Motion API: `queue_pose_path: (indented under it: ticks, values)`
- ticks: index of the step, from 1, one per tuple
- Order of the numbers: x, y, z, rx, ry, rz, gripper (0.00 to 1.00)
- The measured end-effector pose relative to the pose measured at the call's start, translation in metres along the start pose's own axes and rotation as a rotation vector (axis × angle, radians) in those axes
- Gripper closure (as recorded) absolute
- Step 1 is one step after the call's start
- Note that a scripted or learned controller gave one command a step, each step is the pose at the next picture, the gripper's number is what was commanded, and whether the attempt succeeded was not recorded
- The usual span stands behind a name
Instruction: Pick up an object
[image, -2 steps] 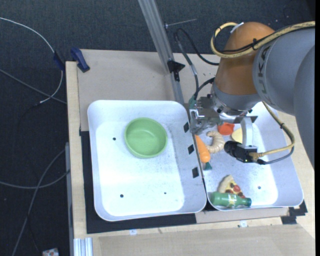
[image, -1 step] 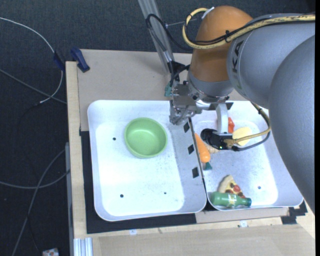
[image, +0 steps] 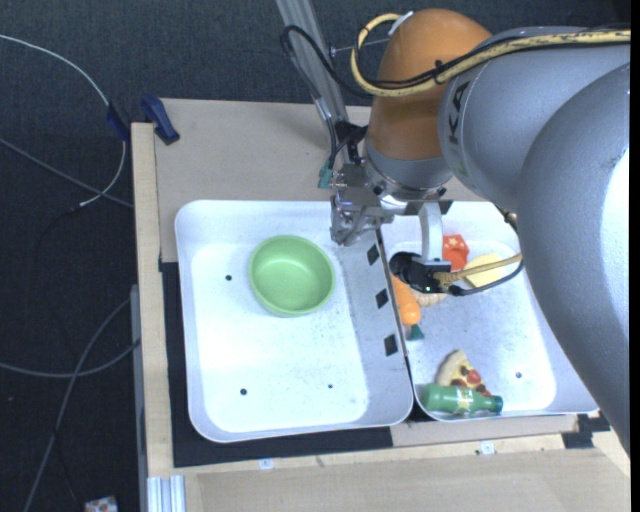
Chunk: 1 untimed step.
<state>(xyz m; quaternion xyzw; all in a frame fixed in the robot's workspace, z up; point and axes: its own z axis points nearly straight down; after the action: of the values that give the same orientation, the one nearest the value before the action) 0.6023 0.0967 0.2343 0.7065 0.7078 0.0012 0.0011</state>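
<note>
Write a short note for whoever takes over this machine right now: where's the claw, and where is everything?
Claw: over the right edge of the left shallow white bin, beside the round green plastic bowl.
Right shallow white bin: orange toy carrot, small red toy vegetable, toy pizza slice, green plastic bottle on its side at the near edge.
Done: nothing visibly lifted.
Left: grasp and raise one object.

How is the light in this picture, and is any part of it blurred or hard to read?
Camera view: the light is soft and even, with faint shadows; the green bowl is sharp; the left bin looks bright, a little washed; the grey arm, close to the lens, is softer; the claw is small and cluttered.
</note>
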Motion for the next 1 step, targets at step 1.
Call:
queue_pose_path:
  ticks: [1]
  values:
    - [0.0023, -0.0082, 0.0075, 0.015, 0.001, 0.001, 1.0]
